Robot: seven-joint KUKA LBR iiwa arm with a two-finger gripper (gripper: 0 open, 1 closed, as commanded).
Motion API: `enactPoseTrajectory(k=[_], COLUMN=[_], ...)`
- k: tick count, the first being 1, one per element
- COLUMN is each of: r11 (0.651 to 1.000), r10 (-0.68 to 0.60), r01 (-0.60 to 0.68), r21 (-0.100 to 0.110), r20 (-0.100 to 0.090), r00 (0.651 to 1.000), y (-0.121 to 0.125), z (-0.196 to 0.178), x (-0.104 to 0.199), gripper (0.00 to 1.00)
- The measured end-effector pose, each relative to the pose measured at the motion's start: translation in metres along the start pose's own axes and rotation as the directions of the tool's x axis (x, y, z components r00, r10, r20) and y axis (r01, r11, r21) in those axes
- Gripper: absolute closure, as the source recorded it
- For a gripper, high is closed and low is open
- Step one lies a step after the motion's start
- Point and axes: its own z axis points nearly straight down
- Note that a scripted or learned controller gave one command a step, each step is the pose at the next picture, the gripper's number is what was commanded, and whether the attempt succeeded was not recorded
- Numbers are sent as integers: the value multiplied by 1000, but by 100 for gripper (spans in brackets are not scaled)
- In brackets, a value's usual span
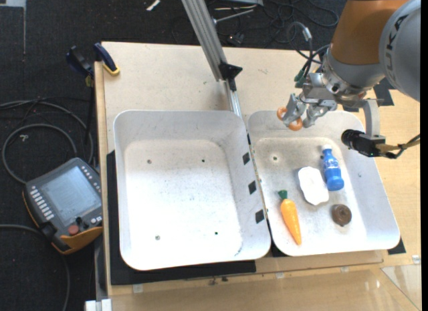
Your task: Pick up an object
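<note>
Carrot (290, 218), bottle (331, 168), white lump (312, 185) all in right bin (374, 239)
hand (299, 121) hovers open over the bin's far edge, gripping nothing

the grey arm (394, 35) bears part of a dark wordmark, the letters "uk" readable near the frame's right edge.

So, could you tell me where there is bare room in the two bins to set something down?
The left bin is bare floor from wall to wall. In the right bin, the back-left corner near the hand is free. Its middle and front are crowded: blue bottle, white object, carrot, brown disc.
</note>
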Motion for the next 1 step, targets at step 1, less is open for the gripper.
enactPoseTrajectory(k=[1], r11=[1000], r10=[0], r01=[0], r21=[2], r20=[0], r00=[1000], y=[-10], z=[15], x=[51], gripper=[100])
